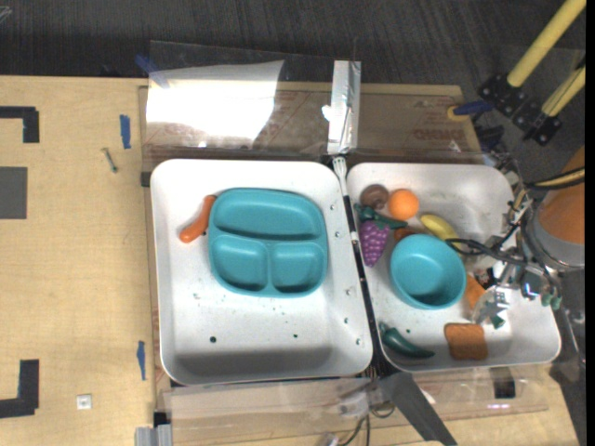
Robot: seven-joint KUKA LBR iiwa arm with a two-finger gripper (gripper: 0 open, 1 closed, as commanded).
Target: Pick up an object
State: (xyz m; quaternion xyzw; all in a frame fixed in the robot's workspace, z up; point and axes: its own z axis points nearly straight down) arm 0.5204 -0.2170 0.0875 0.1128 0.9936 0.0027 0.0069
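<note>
My gripper (491, 303) hangs low over the right side of the right bin (535, 342), just right of a teal bowl (427, 269). A small orange piece (474, 292) lies right against the gripper, partly hidden by it. A brown bread-like block (466, 340) sits just in front of the gripper. Near the bin's back lie an orange (403, 203), a yellow banana (438, 226), a brown round item (374, 195) and purple grapes (374, 241). A dark green vegetable (403, 341) rests at the front left corner.
The left bin (186, 333) holds a teal divided plate (269, 240) with an orange carrot (197, 221) beside its left edge. The arm's orange band (567, 216) and dangling cables (493, 244) crowd the right bin's right wall. Yellow struts (548, 31) stand at the back right.
</note>
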